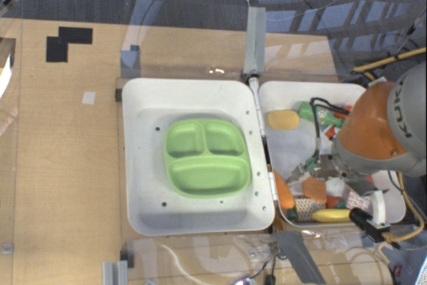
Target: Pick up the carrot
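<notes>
The carrot [284, 193], orange and tapered, lies along the left wall of the right bin [289, 143], near its front corner. My gripper [319, 170] reaches down into the right bin just right of the carrot, above the heap of toy food. The arm's orange band [368, 127] and grey wrist cover much of the bin's right half. The fingers are hidden under the wrist, and nothing shows held between them.
The left bin [143, 143] holds a green divided plate [207, 157]. In the right bin lie a yellow round piece [283, 119], a green item [313, 111], a banana [331, 215], an orange-brown block [315, 190] and a red-white wrapper [357, 199]. Cables run at the right.
</notes>
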`<state>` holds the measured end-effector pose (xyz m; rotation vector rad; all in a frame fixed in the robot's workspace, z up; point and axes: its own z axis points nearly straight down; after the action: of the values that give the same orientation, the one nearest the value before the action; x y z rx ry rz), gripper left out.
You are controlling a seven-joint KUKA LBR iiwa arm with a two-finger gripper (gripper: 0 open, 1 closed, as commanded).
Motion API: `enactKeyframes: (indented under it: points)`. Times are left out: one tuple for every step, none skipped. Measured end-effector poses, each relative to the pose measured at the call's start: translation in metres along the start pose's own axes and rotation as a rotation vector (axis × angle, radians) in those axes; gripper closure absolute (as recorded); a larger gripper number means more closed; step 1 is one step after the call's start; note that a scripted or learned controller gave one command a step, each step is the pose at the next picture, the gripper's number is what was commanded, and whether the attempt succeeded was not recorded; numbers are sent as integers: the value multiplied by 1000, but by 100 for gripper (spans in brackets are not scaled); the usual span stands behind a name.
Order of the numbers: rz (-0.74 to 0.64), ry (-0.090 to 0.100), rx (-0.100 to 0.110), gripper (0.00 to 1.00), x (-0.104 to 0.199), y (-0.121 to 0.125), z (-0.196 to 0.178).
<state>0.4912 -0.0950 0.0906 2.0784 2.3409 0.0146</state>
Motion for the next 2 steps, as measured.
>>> enactKeyframes:
  points:
    - [-3, -1, -8, 100, 1, 4, -12]
    - [-2, -1, -8, 0, 1, 3, -12]
